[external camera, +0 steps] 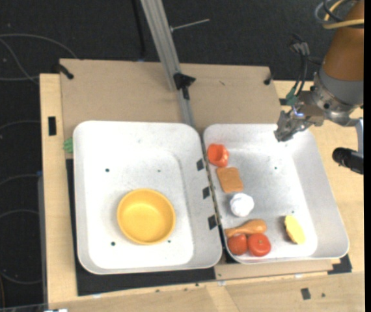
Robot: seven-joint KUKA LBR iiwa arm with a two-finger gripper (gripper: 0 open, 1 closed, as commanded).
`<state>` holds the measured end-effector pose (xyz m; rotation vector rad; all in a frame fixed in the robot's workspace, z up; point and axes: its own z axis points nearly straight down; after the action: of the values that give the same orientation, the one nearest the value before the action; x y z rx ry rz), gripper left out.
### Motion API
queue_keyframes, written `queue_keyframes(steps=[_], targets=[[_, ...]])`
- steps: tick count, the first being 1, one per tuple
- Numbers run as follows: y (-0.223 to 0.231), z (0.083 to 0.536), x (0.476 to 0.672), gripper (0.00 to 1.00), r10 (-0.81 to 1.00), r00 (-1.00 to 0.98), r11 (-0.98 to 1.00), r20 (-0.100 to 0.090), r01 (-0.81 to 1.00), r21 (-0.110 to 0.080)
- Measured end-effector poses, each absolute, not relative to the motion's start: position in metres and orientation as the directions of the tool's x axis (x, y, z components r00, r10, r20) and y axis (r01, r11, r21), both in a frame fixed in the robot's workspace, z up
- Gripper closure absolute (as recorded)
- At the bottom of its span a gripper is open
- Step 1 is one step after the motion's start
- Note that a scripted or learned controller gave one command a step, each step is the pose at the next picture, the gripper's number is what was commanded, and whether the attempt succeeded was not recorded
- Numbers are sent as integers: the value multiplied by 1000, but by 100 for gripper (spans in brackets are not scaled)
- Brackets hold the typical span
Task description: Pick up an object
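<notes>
Pincer (286, 132) above right bin's (322, 194) far edge.

The tool (286, 132) is too small to tell its finger state.

Arm: we see it enter from the right, its orange band uppermost and the grey wrist below it.
Wrist: we find it angled down and to the left.
Gripper (284, 134): we note it points downward at the arm's low end, nothing between its tips.
</notes>
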<state>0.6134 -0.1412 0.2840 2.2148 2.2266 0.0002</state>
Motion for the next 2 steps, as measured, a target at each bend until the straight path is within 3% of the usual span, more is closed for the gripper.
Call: queue_keyframes(steps=[2], targets=[[-43,269,624,100,1000,-6,6,1,1000,0]])
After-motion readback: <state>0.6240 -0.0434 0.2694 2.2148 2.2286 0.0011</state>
